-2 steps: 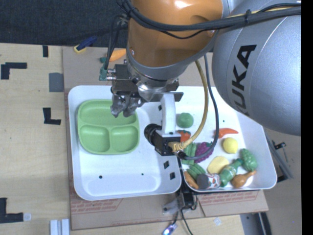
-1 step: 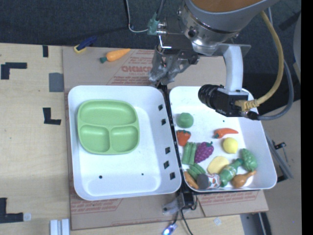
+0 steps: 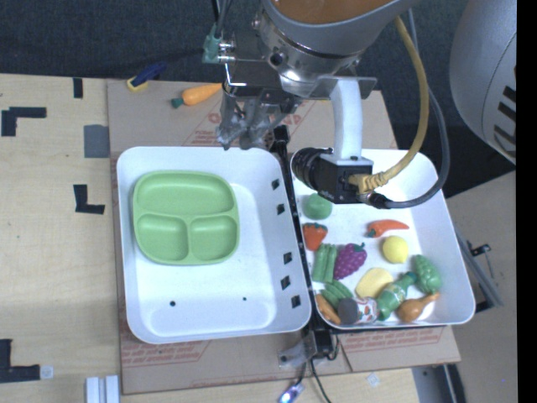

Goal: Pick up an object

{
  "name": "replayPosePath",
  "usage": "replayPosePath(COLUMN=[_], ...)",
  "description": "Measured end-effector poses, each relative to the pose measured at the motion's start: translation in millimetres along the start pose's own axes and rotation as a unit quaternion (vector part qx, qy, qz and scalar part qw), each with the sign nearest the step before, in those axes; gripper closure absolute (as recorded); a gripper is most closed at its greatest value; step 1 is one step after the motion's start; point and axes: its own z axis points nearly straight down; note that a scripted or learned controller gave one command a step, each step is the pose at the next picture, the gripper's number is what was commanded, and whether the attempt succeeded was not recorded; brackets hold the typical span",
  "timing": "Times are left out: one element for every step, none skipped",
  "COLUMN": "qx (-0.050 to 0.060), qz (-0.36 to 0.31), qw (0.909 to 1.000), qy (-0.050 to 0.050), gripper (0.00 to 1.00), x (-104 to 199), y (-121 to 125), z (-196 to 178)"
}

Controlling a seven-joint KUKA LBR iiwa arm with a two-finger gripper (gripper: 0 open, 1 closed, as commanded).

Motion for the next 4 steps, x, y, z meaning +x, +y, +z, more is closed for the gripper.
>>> replayPosePath(qx=[0.000,0.005,0.001,0.002], qz=[0.000,0.002,0.000,-0.001], qw=[1.0000,1.0000,1.0000,1.0000], qy=[0.000,-0.003,-0.001,-0.001], gripper=[1.00,1.00,1.00,1.00], x=[-1.3,5.2,6.2,6.9], y=[0.1,-2.3,-1.8,-1.9], z=[-10.3,91.4,75.4,66.0])
